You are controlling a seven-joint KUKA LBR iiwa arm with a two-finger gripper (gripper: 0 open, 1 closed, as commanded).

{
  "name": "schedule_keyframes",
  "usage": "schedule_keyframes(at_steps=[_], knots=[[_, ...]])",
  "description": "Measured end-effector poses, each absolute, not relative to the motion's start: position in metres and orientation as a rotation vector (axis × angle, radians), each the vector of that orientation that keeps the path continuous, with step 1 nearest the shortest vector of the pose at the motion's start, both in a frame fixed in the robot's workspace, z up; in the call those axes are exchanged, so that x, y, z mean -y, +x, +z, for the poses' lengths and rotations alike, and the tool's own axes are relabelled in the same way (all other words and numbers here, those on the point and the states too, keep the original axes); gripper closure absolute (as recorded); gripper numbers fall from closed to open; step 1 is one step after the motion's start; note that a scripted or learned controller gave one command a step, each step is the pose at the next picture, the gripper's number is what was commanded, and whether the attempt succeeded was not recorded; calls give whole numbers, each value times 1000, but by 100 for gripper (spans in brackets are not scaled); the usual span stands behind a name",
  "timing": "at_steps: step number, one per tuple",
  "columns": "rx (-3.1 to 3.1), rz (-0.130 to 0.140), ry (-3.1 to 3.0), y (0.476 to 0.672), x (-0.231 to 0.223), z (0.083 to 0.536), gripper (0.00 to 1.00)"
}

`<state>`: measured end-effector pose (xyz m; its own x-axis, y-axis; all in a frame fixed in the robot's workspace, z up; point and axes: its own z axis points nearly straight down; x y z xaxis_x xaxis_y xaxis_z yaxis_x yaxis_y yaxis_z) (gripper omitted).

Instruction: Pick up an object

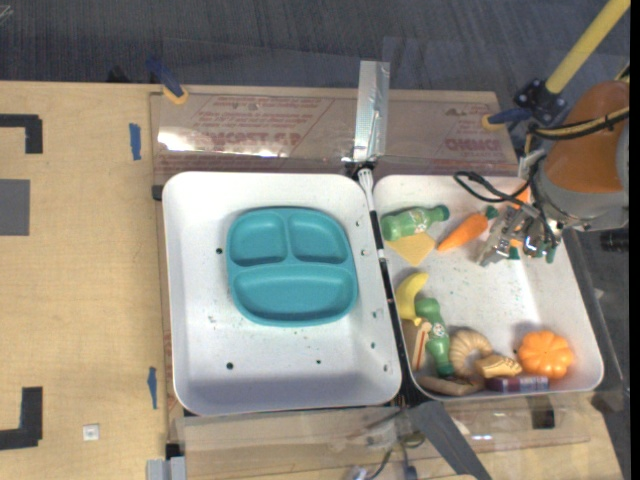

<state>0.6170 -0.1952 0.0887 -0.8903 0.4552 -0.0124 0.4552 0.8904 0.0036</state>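
Looking down at a slant on a light wooden table point(80, 268), you see two shallow white bins side by side. The left white bin point(200, 358) holds a teal plastic divided plate point(291, 265), lying flat near its middle.

The right white bin point(580, 308) holds the toy food. A green plastic bottle point(412, 221) lies on its side near the far left corner, touching a pale yellow wedge point(413, 248). An orange plastic carrot point(463, 233) lies just right of them, tilted. Along the near edge sit a yellow banana-like piece point(410, 293), a small green and orange piece point(432, 333), a tan croissant-shaped piece point(468, 348) and a round orange pumpkin point(545, 353).

The grey arm with its orange band point(590, 153) reaches in from the right. Its metal gripper point(515, 236) sits low over the far part of the right bin, just beside the carrot's thick end. You cannot tell how far apart it stands, and nothing is seen held in it.

The carrot looks like the nearest candidate. Your risks, as a judgement: the gripper appears off to the carrot's side, so closing there may catch only air or nudge the carrot toward the bottle. The carrot's taper and smooth plastic may let it squirt out. The black cable point(480, 181) looping near the wrist could snag.
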Motion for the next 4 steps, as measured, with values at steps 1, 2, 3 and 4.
schedule_keyframes(at_steps=[1, 2, 3, 4], knots=[[-2855, -5, 1321, 648, 155, 89, 100], [-2775, 13, 1442, 629, 67, 192, 100], [-2763, 7, 1480, 611, 29, 219, 100], [-2918, 1, 1164, 535, -13, 185, 100]])
